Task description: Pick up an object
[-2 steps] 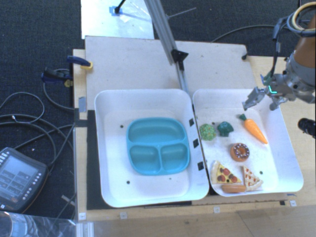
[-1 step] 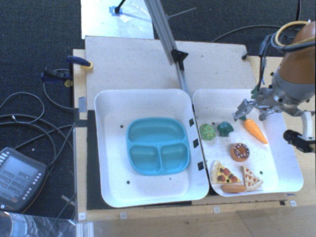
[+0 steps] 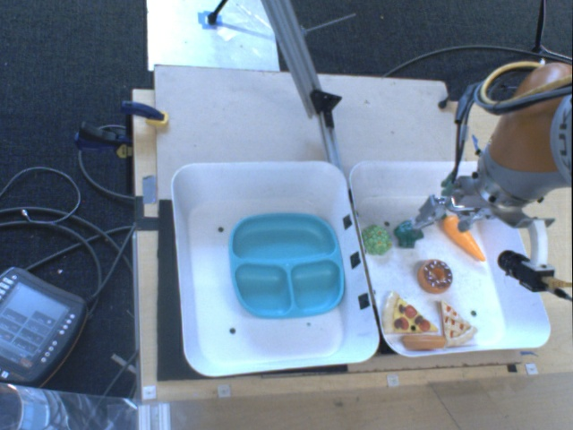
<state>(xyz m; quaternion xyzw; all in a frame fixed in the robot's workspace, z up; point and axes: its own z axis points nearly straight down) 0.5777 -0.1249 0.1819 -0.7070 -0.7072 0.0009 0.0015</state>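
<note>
- Reaching in from the right, the arm [image 3: 528, 141] is hanging its gripper [image 3: 428, 215] low over the right bin [image 3: 524, 330]; whether it is open or closed I cannot tell.
- Lying beside it are a dark green toy [image 3: 409, 234] and a carrot [image 3: 466, 237].
- Sitting in the left bin [image 3: 201, 330] is a blue divided plate [image 3: 286, 264].

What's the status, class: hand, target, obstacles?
Hand low in right bin, grip unclear. Nearest: dark green piece, carrot. Nothing seen held.

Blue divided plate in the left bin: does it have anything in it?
Empty. All three compartments of the blue divided plate show bare blue; the toy foods, like the carrot, lie in the right bin.
</note>
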